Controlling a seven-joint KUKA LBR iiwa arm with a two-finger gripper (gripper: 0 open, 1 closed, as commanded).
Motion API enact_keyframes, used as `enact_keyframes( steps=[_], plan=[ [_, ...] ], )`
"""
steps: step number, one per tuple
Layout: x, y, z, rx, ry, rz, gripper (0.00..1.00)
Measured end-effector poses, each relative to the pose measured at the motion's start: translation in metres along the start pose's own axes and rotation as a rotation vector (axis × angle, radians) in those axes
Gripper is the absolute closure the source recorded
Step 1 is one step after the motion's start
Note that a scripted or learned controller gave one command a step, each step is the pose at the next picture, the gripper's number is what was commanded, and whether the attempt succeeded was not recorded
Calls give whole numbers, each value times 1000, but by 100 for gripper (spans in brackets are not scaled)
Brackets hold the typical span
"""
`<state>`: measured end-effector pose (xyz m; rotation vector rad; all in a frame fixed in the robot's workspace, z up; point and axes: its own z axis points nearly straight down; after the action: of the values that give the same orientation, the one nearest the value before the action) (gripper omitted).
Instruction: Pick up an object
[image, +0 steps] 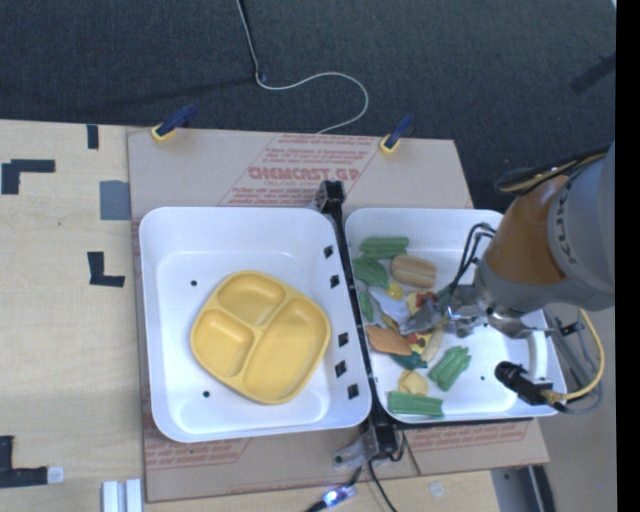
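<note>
Toy food lies heaped in the right bin (480, 400), and that heap is what I must pick from: green pods (384, 245) near the bin's far-left corner, a tan bread roll (413, 269) just beside them, an orange slice (390, 342) against the left wall, a green ridged piece (450, 366) toward the middle, and another green pod (414, 404) along the near edge. My claw (428, 316) hangs low over the middle of this pile, reaching in from the bin's right side, with its tip among the small red and yellow bits between the bread roll and the orange slice. Whether its fingers are apart or together I cannot tell; the tip is dark and tangled with the clutter beneath it, and I see nothing plainly held. The orange slice lies just to the near-left of my tip, its long axis running roughly along the bin's left wall, so I judge it the closest candidate; the bread roll sits just on the far side. The left bin (170, 260) carries a yellow divided plate (260, 335) at its centre, well apart from my work. Both bins rest on a cardboard sheet (300, 170) on the tabletop (50, 300).
</note>
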<state>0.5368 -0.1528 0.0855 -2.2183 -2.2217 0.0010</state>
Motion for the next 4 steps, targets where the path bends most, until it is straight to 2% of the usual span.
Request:
enact_keyframes(
  steps=[1, 2, 3, 4],
  plan=[
    [0, 3, -14, -10, -2, -1, 100],
    [-2, -1, -76, -5, -2, 1, 100],
    [0, 1, -118, -4, -2, 0, 100],
    [0, 2, -140, -3, -1, 0, 100]
  ],
)
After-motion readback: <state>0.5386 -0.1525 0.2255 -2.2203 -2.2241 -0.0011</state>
